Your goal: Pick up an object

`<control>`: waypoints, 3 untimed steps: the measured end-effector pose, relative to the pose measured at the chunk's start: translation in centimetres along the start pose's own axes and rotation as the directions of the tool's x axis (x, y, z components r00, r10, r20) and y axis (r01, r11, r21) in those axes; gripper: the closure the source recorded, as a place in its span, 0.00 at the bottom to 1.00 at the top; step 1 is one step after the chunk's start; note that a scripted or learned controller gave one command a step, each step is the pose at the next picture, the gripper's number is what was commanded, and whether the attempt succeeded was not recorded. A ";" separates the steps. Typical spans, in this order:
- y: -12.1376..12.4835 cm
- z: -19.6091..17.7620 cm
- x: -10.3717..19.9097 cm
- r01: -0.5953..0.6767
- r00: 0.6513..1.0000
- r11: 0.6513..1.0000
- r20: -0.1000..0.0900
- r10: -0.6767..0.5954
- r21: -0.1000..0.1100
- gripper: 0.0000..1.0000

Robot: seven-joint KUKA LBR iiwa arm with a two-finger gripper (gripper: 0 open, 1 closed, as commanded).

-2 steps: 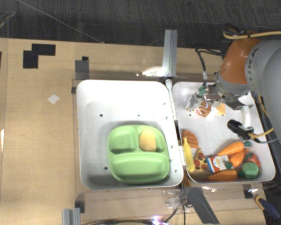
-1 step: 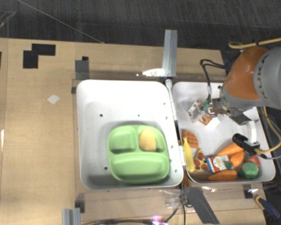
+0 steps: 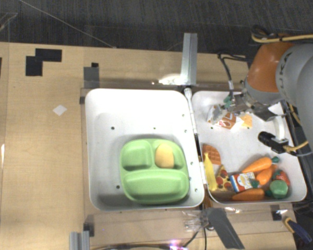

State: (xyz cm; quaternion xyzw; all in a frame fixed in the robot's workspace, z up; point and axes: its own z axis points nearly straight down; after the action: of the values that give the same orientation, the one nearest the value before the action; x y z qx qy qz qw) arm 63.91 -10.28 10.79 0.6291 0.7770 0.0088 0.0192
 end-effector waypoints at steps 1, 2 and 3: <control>-7.3 -0.3 0.2 -0.046 0.999 0.999 0.004 0.046 -0.016 0.00; -3.8 -0.2 0.9 -0.073 0.997 0.997 0.006 0.073 -0.011 0.00; -4.1 -0.2 0.9 -0.186 0.982 0.982 -0.001 0.186 -0.019 0.00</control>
State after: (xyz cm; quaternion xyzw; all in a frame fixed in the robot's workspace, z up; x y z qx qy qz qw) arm 59.70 -10.29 10.85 0.6989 0.7145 0.0177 0.0249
